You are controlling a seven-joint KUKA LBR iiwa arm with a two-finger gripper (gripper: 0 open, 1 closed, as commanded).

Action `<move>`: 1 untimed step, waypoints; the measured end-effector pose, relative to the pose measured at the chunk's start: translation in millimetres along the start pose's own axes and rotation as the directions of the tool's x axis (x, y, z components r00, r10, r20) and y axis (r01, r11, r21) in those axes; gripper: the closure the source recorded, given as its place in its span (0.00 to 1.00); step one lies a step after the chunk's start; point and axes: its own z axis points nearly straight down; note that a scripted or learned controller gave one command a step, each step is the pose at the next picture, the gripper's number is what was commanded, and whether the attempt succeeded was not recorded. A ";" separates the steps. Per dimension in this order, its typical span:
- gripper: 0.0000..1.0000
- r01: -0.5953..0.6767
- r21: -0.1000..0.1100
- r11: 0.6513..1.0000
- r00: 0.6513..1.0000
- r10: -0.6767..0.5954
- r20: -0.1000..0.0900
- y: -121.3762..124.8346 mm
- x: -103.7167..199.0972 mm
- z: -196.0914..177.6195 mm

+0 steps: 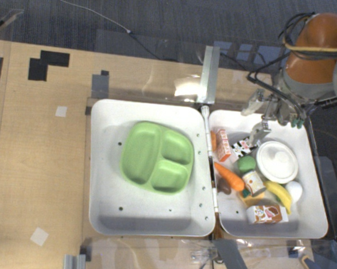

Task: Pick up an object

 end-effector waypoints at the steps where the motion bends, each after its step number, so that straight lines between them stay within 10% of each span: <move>1: 0.00 0.073 -0.001 0.997 0.997 -0.073 0.002 7.0 43.2 93.8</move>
